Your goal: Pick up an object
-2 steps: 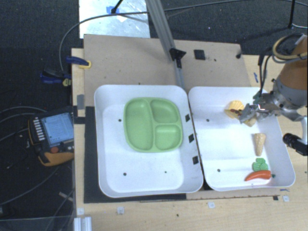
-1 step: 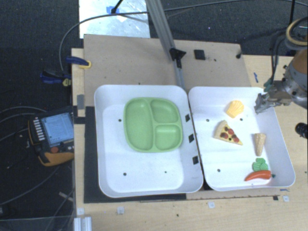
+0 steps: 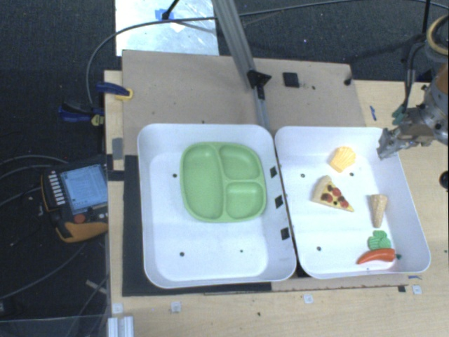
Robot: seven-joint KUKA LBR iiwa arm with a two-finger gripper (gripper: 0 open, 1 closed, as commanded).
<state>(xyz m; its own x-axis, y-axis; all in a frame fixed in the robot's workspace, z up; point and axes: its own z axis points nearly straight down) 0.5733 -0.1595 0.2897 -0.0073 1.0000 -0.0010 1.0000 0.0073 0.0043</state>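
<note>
A tan bench (image 3: 210, 90) stands on dark carpet (image 3: 49, 41), with cables (image 3: 21, 244) trailing left.

A: Colours, quick?

B: You've got two white bins, left bin (image 3: 158, 258) and right bin (image 3: 414, 244). In the left one, a pale green divided plate (image 3: 224, 181).

A: And the right?

B: Yellow piece (image 3: 342, 159) at the far side. Pizza slice (image 3: 331, 194) w/ tan crust, yellow top, red and dark spots. Beige cone (image 3: 379, 208) to its right. At the near right corner, an orange-red carrot (image 3: 377, 256) w/ green top.

A: Bench?

B: Light tan board (image 3: 189, 90), black mat edge (image 3: 130, 223) under the bins. On the left you'll see a blue-screened pendant (image 3: 77, 192) w/ orange body. Gripper (image 3: 391, 144) is grey metal.
</note>
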